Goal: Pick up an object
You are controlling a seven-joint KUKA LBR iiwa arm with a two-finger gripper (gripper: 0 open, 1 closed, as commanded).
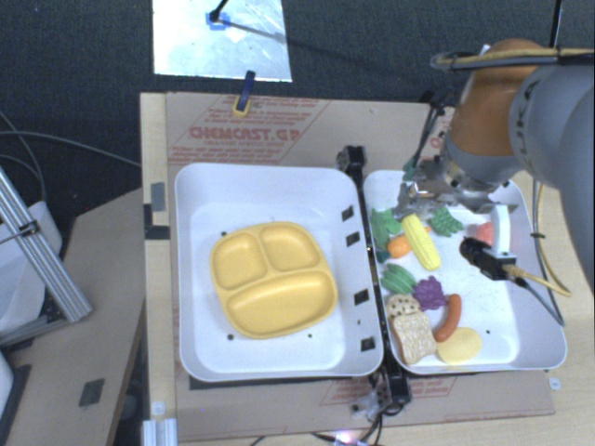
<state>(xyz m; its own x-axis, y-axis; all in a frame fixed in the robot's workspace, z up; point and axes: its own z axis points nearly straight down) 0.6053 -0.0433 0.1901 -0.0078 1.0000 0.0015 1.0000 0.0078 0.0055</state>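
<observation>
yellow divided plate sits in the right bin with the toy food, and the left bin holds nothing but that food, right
Not quite. The camera view shows the yellow divided plate alone in the left bin; the toy food, such as the corn, lies in the right bin.

I count two white bins: left bin (195, 249) and right bin (530, 333). One yellow divided plate (274, 279), three compartments. Toy food in the right bin: one corn cob (420, 240), one orange carrot piece (399, 246), one purple grape bunch (429, 293), one sausage (449, 315), one bread slice (414, 335), one cracker (402, 305), one yellow potato-like piece (459, 345). Green leafy bits, I make three, can't be sure. One red piece near the arm, partly hidden.
</observation>
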